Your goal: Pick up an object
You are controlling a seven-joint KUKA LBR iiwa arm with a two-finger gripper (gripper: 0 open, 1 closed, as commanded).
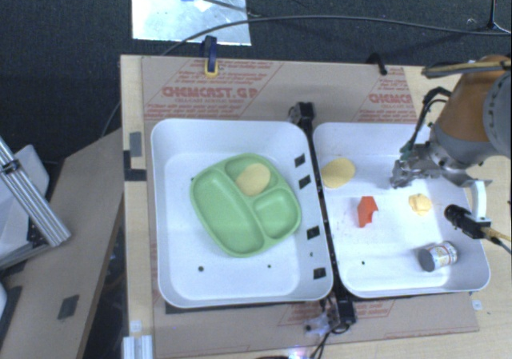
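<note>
Reaching in from the right, the grey arm with its orange band (pixel 472 105) hangs over the right-hand shallow white bin (pixel 384 281), its pincer (pixel 404 172) low above the bin floor near the upper middle. From here I cannot tell how the pincer stands; nothing shows pinched in it. Four things lie in that bin: a flat pale-yellow round piece (pixel 338 173) near the left wall, a small orange-red block (pixel 366 210) below it toward the middle, a little yellow lump (pixel 420 204) just below and to the right of the pincer, and a short silvery metal can (pixel 438 257) lying on its side near the lower right corner. All four sit apart from one another and apart from the pincer. In the left-hand white bin (pixel 184 285) a light-green divided plastic plate (pixel 236 221) lies tilted, with a pale-yellow rounded piece (pixel 254 179) in its upper compartment. Both bins rest side by side on the brown board-covered worktop (pixel 240 85).
</note>
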